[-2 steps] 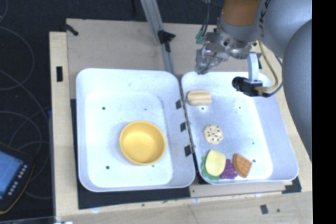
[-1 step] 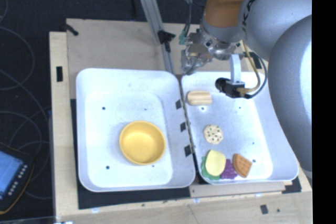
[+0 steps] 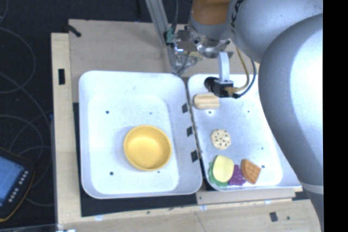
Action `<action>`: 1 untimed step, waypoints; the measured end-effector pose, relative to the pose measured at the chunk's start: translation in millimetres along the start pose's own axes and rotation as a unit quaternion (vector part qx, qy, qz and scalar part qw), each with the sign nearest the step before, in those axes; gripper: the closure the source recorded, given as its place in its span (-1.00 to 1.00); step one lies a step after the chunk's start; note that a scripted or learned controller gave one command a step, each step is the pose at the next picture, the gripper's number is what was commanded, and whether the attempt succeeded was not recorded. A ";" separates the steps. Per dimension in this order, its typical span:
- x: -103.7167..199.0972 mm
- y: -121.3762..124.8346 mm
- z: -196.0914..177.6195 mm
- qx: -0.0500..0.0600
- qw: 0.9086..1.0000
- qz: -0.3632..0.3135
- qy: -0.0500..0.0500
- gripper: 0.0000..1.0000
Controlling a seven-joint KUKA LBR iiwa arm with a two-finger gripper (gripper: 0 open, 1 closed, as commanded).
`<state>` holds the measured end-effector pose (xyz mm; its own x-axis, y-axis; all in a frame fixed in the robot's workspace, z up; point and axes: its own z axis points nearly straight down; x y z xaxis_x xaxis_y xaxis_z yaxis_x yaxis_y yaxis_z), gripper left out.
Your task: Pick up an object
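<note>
My gripper (image 3: 181,62) hangs under the orange wrist band, over the back edge where the two white bins meet. No object shows in it. A beige cylinder (image 3: 206,101) lies at the back of the right bin (image 3: 272,165), just in front and to the right of the gripper. Further forward in that bin sit a speckled cookie (image 3: 220,138), a yellow-green piece (image 3: 222,168), purple grapes (image 3: 237,176) and an orange waffle-like piece (image 3: 250,170). A yellow bowl (image 3: 147,146) stands upright in the left bin (image 3: 98,117).
A slanted metal rail (image 3: 152,2) rises behind the bins, close to the gripper's left. A black connector with a cable (image 3: 218,86) hangs off the wrist above the cylinder. The big grey arm covers the right bin's right side.
</note>
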<state>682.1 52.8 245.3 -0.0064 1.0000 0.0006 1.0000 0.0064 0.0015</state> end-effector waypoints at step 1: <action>33.0 -1.4 -2.8 0.000 1.000 0.000 0.000 1.00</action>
<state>680.5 85.7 248.1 -0.0059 1.0000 0.0005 1.0000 0.0059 0.0020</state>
